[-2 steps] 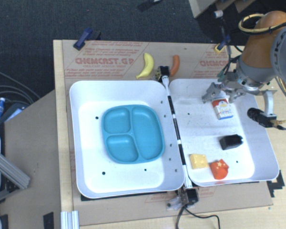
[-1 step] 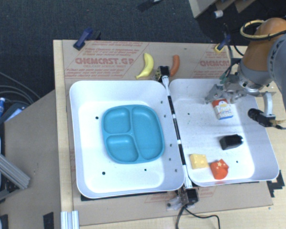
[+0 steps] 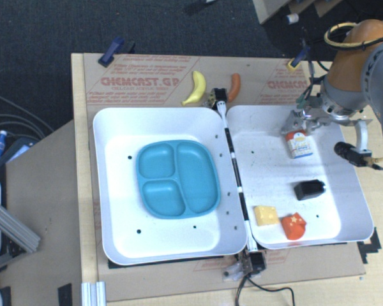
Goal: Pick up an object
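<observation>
Small white carton [image 3: 299, 145] with red and blue label, lying tilted

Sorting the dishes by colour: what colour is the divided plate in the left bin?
Light blue; the divided plate shows clearly in the camera view.

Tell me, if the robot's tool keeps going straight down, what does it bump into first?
Probably the small white and red carton. The tool points down right above it, in the right bin. How much gap is left is hard to judge from this slanted view.
</observation>
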